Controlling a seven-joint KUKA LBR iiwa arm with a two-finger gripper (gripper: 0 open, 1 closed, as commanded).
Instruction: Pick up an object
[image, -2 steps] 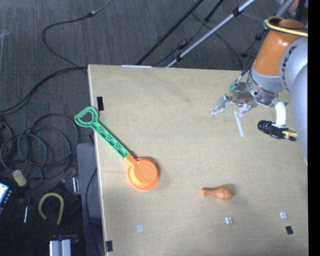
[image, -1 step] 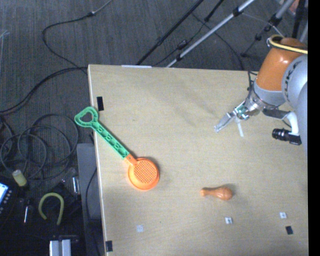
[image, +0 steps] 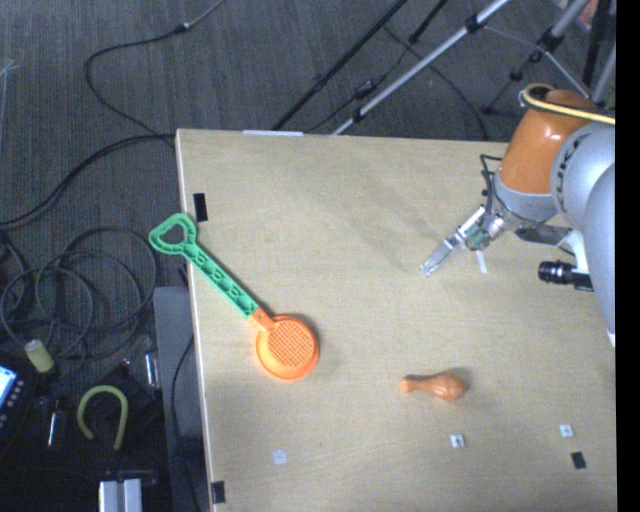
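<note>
Arm (image: 590, 180) enters from bench's right edge, upper part. Grey link, orange band (image: 535, 150) above wrist. Wrist angled down and toward left. Gripper (image: 440, 260) points at slant toward bench's middle, tip low above surface, possibly clear of it. Nothing between fingers; finger spread too small and blurred to judge.
</note>
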